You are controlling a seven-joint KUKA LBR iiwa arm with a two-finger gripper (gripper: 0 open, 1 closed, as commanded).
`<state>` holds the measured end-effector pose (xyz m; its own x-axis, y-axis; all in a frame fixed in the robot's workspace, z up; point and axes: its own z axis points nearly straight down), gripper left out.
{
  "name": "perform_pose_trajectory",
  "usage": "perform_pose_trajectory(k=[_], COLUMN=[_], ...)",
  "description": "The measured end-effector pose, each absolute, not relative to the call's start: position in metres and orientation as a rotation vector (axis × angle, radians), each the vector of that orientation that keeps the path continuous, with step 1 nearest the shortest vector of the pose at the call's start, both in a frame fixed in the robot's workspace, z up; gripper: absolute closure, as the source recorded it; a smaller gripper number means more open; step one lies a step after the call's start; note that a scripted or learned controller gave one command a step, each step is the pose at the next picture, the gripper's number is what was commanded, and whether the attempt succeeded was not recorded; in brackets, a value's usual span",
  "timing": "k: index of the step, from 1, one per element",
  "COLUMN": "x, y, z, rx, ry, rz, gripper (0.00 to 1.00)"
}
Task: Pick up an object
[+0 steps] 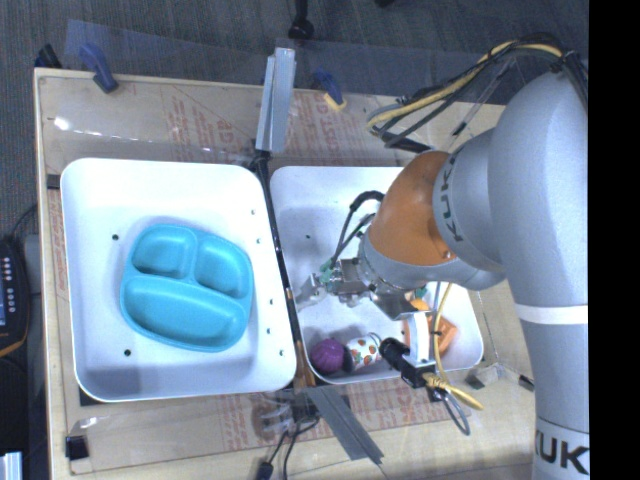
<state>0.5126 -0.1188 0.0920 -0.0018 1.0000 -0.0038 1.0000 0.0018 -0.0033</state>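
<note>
The grey arm's gripper (345, 280) is hanging low inside the right white bin (300, 200); whether it is apart or together I cannot tell. A small purple ball (327, 354) is lying near the front wall, beside a spotted cup (364, 352). A blue divided plastic tray (188, 284) is sitting in the left white bin (90, 193).

Purple ball (327, 354) — beside a patterned cup (364, 352) — near right bin's front wall.

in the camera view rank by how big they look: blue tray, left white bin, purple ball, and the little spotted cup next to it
1. left white bin
2. blue tray, lying inside that bin
3 and 4. purple ball and spotted cup: they look about alike, and the cup is partly hidden by the arm, so no ranking between them.
</note>
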Motion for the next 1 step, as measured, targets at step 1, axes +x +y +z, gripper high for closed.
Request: perform_pose_trajectory(k=[1], x=[0.5805], y=[-0.1157], z=[0.0926], rx=[2.216], ry=[2.224], rz=[-0.002], gripper=[0.00])
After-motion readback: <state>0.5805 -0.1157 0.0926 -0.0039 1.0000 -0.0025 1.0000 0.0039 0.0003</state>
